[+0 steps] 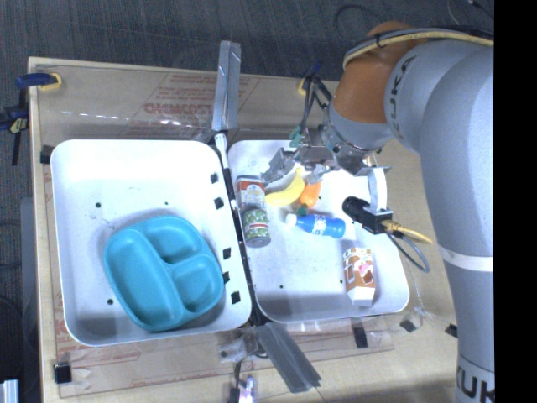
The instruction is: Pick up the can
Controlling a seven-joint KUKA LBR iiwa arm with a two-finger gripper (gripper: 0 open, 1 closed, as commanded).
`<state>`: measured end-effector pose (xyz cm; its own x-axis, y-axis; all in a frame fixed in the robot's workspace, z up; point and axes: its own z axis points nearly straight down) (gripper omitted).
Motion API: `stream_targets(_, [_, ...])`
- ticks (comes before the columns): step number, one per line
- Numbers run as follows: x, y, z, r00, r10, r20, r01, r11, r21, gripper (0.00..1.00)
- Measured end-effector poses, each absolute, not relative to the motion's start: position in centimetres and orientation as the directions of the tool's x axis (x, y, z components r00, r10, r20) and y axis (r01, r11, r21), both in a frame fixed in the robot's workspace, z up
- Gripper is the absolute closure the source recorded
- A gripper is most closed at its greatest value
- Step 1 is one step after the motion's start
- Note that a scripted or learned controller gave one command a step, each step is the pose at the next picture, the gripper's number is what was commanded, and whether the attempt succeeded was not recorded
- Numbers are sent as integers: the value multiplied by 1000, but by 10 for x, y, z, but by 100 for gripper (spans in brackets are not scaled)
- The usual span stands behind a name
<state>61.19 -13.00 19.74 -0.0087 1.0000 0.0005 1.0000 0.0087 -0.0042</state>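
While the blue tray (pixel 164 271) sits in the left bin (pixel 75 175), the can (pixel 256 225) lies against the right bin's left wall. At its two o'clock the gripper (pixel 289 173) hovers; it should swing toward eight o'clock and straddle the can squarely.

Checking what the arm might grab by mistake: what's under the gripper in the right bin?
Under the gripper lie a yellow banana and an orange item, both partly covered. The can lies apart, beside the divider.
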Motion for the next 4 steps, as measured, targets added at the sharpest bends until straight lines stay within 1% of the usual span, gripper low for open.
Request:
stream_targets(1, [578, -110, 116, -13, 1000, -3, 1000, 13, -4, 0])
stream_targets(2, [585, -107, 97, 91, 996, -16, 996, -91, 7, 0])
stream_targets(3, [611, -125, 153, 64, 998, 0, 998, -64, -2, 0])
stream_targets(4, [572, -106, 94, 269, 963, -10, 963, -269, 6, 0])
